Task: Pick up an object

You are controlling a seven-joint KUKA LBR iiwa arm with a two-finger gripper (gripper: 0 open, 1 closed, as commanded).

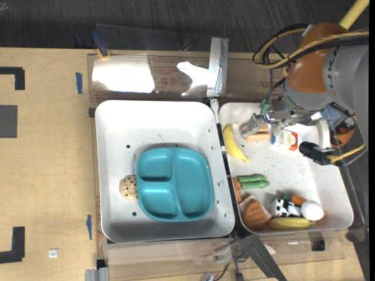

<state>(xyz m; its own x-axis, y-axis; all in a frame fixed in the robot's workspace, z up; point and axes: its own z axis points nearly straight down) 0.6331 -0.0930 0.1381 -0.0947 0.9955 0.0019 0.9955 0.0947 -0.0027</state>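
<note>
My gripper (263, 123) hangs low over the far part of the right bin (328, 180), on the grey arm with the orange band (310, 63). Right under it lies a pinkish sausage-like piece (256, 137); whether it is touching that piece I cannot tell. A small white and orange carton (287, 138) lies just to its right, and a yellow banana (233, 145) lies to its left along the bin's wall. Nothing shows as lifted off the bin floor.
Nearer in the right bin lie a green pepper (253, 181), a carrot (237, 189), a brown bread piece (255, 213), a black and white cow toy (280, 206), a white egg (312, 211) and a second banana (289, 222). The left bin (117, 127) holds a teal divided plate (174, 182) and a cookie (128, 187).
</note>
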